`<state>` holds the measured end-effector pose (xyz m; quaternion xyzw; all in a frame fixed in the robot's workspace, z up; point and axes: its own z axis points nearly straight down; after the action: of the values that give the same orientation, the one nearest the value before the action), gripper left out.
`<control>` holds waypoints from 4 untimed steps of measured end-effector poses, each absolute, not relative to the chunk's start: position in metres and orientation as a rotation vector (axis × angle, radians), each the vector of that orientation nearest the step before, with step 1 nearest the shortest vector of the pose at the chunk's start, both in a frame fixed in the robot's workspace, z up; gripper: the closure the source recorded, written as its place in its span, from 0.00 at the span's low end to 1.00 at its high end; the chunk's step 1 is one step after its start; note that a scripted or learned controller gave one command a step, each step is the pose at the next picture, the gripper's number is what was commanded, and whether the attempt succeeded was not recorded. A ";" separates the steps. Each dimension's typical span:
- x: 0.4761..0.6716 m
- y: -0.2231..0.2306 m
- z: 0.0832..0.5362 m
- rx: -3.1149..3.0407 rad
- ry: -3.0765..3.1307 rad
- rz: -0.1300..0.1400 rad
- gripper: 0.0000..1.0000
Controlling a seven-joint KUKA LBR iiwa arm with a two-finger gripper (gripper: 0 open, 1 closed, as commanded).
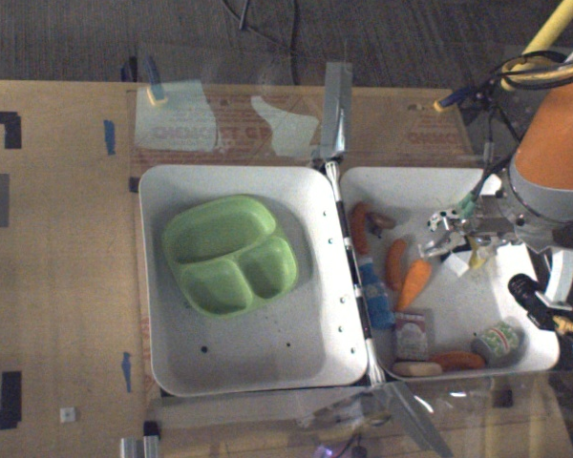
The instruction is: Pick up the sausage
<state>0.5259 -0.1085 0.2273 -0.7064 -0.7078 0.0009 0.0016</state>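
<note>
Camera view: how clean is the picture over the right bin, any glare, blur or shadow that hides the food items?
In the camera view the light is even and soft. The whole picture is slightly soft, so small items in the right bin lack fine detail. The green tray casts a faint shadow in the left bin. Clear sheeting along the bench's far edge shows pale glare. The gripper is blurry.
</note>
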 end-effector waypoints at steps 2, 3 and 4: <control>0.632 -0.104 0.086 -2.197 -2.249 -0.003 0.00; 0.633 -0.105 0.096 -2.200 -2.250 -0.007 1.00; 0.637 -0.044 0.184 -1.729 -2.627 -0.002 1.00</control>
<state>0.6368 -0.0438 0.1844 -0.5499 -0.8353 -0.0006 -0.0015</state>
